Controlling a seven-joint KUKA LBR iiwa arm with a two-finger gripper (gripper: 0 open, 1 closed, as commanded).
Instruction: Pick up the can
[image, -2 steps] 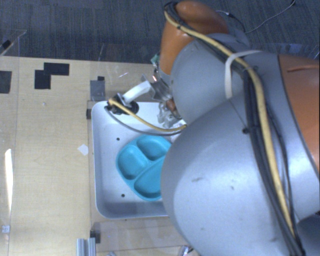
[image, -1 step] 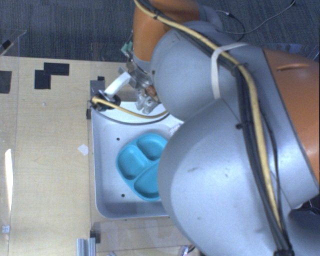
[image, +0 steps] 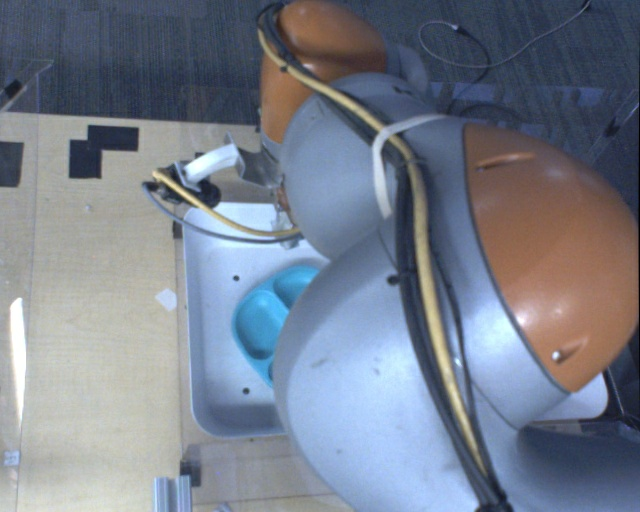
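The big grey arm with its orange bands (image: 440, 300) covers most of the camera view, reaching in from the right over the white bin (image: 215, 400). In the bin's left part lies a light blue plastic object (image: 262, 320), partly hidden under the arm. I cannot make out a can. The wrist end with a white fitting and cables (image: 205, 170) hangs over the bin's top left corner.
The wooden bench (image: 90, 330) spreads out to the left, with black marker patches (image: 100, 148) near its far edge. A small white scrap (image: 165, 297) lies just left of the bin. A metal bracket (image: 172, 492) sits at the bottom edge.
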